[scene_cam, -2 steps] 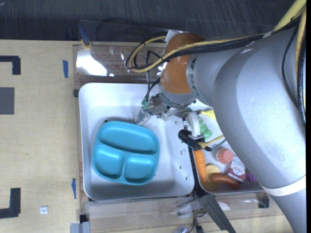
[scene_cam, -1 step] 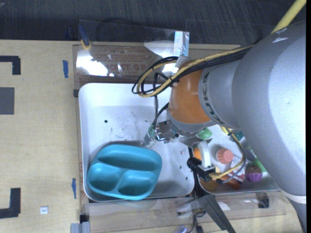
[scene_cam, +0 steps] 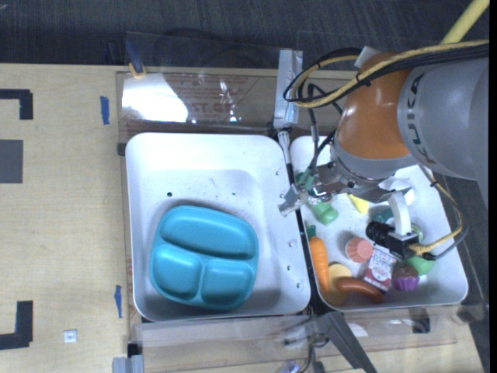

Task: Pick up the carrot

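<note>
We see the arm [scene_cam: 435,123] hanging over the right bin [scene_cam: 458,274], the fingers [scene_cam: 304,196] near its left wall, their spread impossible to tell. The carrot [scene_cam: 318,259] lies below them along that wall, so we should descend straight and straddle its width, clear of the neighbouring toys.

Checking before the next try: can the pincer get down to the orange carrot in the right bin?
Probably yes. The long orange carrot lies uncovered along the right white bin's left wall, below the pincer. That wall and the brown sausage-shaped toy crowd it.
</note>
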{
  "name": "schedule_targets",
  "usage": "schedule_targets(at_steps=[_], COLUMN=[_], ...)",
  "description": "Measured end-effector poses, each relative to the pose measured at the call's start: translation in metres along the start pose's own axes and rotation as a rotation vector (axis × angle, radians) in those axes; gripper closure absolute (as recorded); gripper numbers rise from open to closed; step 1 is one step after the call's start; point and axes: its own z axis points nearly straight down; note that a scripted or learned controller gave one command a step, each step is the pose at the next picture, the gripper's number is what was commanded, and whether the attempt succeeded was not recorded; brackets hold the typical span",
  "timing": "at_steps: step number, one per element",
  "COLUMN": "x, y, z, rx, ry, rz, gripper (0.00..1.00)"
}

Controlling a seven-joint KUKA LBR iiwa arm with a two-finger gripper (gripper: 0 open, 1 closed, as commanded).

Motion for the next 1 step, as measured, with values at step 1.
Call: schedule_targets(at_steps=[1], x=[-0.0005], y=[0.0739], z=[0.0034], rx=[0.005], ry=[0.002], rz=[-0.017], gripper=[0.00])
